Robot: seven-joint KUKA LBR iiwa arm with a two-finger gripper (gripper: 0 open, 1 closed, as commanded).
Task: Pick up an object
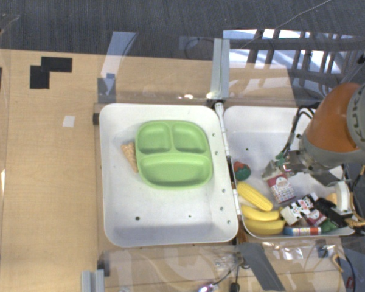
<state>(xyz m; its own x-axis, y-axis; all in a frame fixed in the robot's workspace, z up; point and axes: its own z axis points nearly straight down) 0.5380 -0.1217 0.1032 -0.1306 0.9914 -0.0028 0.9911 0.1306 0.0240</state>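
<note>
My gripper [282, 165] hangs low over the middle of the right bin [255, 123], under the orange band [330, 121] of the arm. Just below it lies a small pink and white packet [283, 191]. Two yellow bananas [255, 196] [263, 217] lie toward the bin's front left. A red and green strawberry-like piece [240, 170] sits by the bin's left wall. Small boxes [297, 210] and a marker-like stick [304, 230] crowd the front right corner.
The left bin [118, 212] holds a green divided plate [173, 153] with a tan cracker-like piece [129, 155] at its left edge. A metal divider [229, 169] separates the bins. The arm's body covers the right bin's right side.
</note>
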